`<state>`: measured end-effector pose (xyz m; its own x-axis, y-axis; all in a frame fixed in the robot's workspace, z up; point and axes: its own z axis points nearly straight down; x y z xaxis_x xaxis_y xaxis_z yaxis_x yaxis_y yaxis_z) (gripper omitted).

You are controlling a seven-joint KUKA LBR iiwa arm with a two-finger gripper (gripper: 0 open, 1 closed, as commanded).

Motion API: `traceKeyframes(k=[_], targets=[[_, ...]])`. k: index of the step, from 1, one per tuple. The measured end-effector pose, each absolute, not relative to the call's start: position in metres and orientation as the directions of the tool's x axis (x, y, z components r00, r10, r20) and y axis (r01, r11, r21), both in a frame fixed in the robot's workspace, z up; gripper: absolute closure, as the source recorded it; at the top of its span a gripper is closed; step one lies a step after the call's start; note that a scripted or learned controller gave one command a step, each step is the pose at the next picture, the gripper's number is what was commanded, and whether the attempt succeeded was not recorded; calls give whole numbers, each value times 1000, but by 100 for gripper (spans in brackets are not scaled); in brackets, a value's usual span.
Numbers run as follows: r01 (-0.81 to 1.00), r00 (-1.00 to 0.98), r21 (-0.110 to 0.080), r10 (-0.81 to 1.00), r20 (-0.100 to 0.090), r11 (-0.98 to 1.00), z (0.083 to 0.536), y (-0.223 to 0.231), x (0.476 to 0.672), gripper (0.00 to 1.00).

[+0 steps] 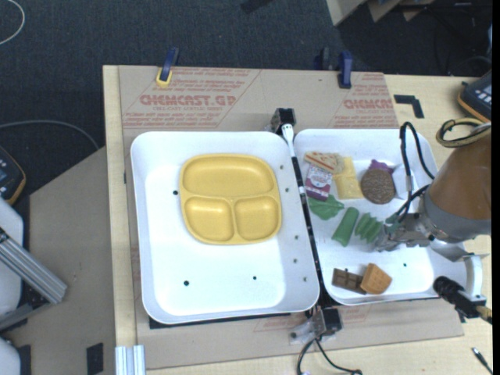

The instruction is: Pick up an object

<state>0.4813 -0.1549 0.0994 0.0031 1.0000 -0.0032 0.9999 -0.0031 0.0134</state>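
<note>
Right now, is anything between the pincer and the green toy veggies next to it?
Nothing visible stands between them. The pincer is down in the right bin, right beside the green veggies, though whether it touches them is unclear. The brown pieces lie nearer the bin's front, out of the way.

The right bin (pixel 426 148) holds a scatter of small toy food pieces. Near its back edge lies a tan cracker-like slab (pixel 323 162), with a white and purple packet (pixel 318 183) just in front of it and a yellow cheese slice (pixel 347 180) beside that. A round brown patty (pixel 378 185) rests further right, a purple piece (pixel 383 165) showing at its back rim. Toward the middle lie a green leafy piece (pixel 324 206), a green pod (pixel 344 226) set at a slant, and a ridged green piece (pixel 368 229) close beside it. Near the front edge sit a dark brown chocolate block (pixel 345 279) and an orange-tan piece (pixel 376 279), touching each other.
</note>
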Motion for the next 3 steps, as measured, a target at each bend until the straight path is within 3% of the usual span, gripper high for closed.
traceKeyframes(k=[2, 3], targets=[[1000, -1, 6, 1000, -3, 1, 205, -155, 487, 100], [1000, -1, 5, 1000, -3, 1, 226, -155, 488, 100]])
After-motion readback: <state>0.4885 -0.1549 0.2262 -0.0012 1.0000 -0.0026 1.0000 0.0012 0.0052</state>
